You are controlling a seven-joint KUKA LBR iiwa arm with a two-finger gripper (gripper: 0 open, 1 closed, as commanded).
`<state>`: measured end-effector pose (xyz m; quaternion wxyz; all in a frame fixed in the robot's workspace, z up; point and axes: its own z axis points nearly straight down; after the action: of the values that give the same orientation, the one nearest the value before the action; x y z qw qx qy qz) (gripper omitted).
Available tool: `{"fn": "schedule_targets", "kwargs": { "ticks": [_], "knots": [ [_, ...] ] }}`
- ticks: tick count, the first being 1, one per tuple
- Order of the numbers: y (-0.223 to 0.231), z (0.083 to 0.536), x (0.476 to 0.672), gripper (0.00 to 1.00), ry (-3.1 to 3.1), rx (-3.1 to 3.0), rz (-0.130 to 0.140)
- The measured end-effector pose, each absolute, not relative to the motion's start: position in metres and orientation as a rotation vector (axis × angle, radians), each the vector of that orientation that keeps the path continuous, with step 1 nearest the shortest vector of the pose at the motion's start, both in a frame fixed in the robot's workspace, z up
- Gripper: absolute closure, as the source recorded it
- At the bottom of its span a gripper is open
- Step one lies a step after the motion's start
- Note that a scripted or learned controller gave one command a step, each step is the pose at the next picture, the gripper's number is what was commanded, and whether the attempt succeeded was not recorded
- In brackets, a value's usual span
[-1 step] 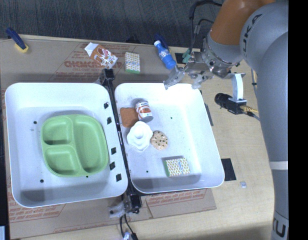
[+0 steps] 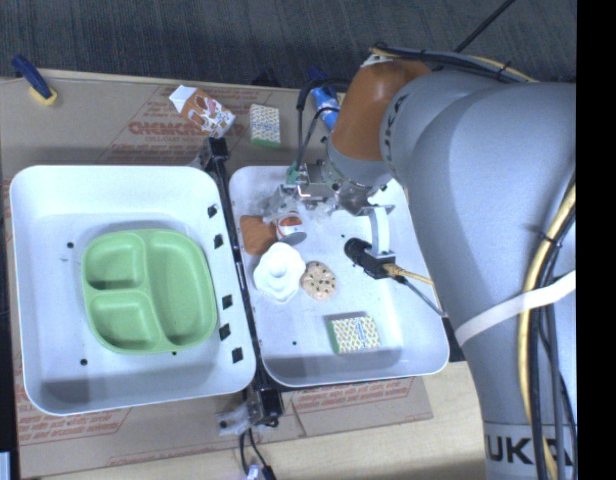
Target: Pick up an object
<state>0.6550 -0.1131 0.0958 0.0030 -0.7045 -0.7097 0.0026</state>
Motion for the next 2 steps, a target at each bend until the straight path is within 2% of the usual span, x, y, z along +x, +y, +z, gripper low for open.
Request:
{"fn": "schedule_targets", "kwargs": {
  "ticks": [1,2],
  "knots": [
    [-0.113,0.108,0.656,1.0,-2.23,-2.206,0.007],
    [-0.047,0.193,0.637,1.0,-2.227,-2.213,0.0]
  ]
}}
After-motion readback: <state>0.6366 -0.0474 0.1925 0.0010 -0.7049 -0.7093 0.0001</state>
